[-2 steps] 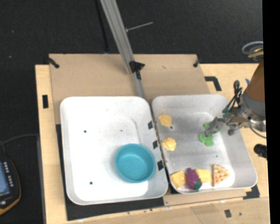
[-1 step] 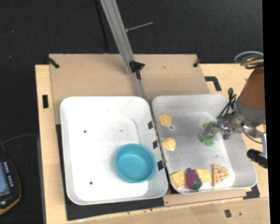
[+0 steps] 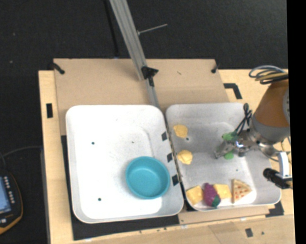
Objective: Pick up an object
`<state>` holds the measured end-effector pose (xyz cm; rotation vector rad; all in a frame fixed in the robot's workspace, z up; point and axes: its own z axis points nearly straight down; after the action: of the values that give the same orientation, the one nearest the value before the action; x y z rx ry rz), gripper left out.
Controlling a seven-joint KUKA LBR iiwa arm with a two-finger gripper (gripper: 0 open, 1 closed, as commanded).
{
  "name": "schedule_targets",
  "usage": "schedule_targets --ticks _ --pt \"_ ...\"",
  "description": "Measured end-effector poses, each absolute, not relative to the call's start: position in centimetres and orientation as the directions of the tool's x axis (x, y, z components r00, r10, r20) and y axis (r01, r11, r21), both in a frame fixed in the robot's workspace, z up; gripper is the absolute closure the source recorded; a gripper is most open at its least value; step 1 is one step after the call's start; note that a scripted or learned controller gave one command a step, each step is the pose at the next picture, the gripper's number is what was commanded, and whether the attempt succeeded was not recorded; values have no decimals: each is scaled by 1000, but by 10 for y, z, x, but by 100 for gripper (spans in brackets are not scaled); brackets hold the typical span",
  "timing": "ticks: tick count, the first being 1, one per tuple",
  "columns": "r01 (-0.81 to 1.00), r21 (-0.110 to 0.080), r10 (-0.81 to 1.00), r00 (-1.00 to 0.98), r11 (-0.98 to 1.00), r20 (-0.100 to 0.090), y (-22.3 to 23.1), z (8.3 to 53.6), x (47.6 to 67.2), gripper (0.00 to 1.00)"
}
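Gripper (image 3: pixel 226 150) low in the right bin (image 3: pixel 208 117), a small green object (image 3: pixel 227 137) at its fingers, grasp impossible to tell, teal bowl (image 3: pixel 147 177) in the left bin (image 3: pixel 103 130)

The pale wooden worktop (image 3: pixel 51 162) carries a brown cardboard sheet (image 3: pixel 106 83) toward twelve o'clock and two shallow white bins side by side: the left bin (image 3: pixel 98 146) at nine o'clock, the right bin (image 3: pixel 203 122) at three, their inner edges touching.
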<state>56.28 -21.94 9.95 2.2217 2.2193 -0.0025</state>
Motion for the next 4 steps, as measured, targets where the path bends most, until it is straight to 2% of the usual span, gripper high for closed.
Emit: schedule_targets --ticks 1,2,3,4 --pt "1000 4 1000 4 -4 -3 -221 112 564 100" --pt "1000 8 1000 -2 2 -4 -226 175 570 100" --pt "1000 9 1000 -4 4 -4 -221 237 568 100" --pt "1000 3 1000 -5 5 -2 -222 237 569 100"
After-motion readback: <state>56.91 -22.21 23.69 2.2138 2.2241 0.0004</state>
